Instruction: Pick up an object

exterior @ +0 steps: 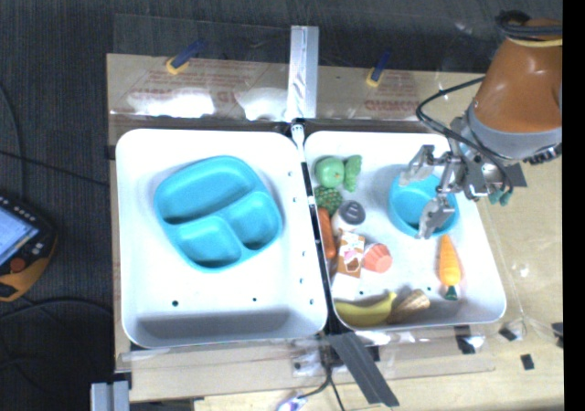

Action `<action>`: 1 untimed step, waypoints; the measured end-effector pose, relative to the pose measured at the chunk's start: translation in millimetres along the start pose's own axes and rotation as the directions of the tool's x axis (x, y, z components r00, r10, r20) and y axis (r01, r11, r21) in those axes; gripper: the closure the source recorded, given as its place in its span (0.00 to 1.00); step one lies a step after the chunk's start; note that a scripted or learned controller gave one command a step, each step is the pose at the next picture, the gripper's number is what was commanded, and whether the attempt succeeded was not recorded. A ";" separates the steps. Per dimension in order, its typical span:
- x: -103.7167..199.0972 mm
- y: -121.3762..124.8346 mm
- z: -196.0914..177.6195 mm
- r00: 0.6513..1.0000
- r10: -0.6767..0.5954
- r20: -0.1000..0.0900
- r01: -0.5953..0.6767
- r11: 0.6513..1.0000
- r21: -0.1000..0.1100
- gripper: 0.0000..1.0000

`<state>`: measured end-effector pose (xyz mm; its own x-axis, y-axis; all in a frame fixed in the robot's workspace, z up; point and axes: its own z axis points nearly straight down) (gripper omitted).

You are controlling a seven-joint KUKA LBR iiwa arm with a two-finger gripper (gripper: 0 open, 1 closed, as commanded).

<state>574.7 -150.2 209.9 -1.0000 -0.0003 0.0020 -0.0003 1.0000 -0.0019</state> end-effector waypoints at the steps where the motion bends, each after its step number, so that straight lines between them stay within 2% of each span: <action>1: -5.4 25.4 92.0 0.981 0.192 0.001 -0.192 0.981 0.001 0.00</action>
<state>579.8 -125.0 117.8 -0.9814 0.1920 0.0011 0.1920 0.9814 -0.0030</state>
